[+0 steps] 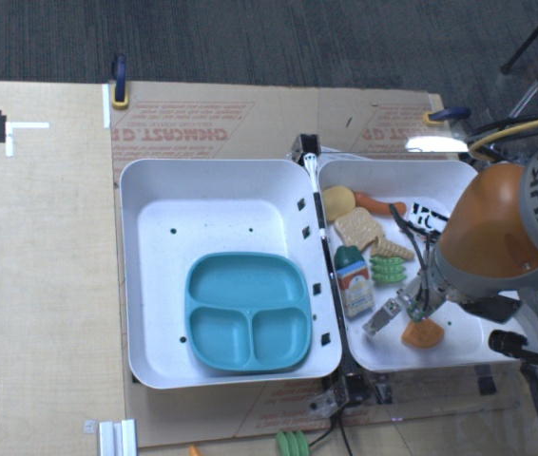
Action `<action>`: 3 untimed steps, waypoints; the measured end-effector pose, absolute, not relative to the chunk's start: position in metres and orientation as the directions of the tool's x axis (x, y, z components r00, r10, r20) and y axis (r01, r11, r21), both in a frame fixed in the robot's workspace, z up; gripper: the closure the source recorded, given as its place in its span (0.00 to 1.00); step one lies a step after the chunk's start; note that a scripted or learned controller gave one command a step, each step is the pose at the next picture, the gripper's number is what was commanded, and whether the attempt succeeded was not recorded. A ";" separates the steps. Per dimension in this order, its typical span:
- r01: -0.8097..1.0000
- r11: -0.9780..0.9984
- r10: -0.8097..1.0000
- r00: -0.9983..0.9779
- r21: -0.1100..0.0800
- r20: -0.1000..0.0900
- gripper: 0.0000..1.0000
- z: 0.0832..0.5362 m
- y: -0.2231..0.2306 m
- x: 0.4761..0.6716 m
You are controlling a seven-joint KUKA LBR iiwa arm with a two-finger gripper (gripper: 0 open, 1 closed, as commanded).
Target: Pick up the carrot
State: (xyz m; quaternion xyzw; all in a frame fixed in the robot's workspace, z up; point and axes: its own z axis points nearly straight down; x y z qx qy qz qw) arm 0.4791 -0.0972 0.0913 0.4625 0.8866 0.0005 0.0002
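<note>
In the right bin (459, 354), carrot (379, 203) lies; fingers' (404, 313) opening unclear.

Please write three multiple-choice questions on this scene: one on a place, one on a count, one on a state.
1. The teal plastic divided plate sits in: A the left white bin; B the right white bin; C the bare bench.
2. Its compartments number: A two; B three; C four.
3. The long orange carrot is: A lying in the far part of the right white bin; B standing on the plate; C hanging over a rim.
Key: 1A, the left bin's walls surround it; 2B, one wide, two small; 3A, it lies flat, apart from the gripper.
</note>
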 end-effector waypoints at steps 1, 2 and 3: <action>0.821 0.571 0.821 -0.571 0.001 0.000 0.00 0.091 -0.097 0.479; 0.567 0.823 0.567 -0.823 0.001 -0.006 0.00 0.092 -0.206 0.479; 0.571 0.821 0.571 -0.821 0.004 -0.013 1.00 0.102 -0.206 0.482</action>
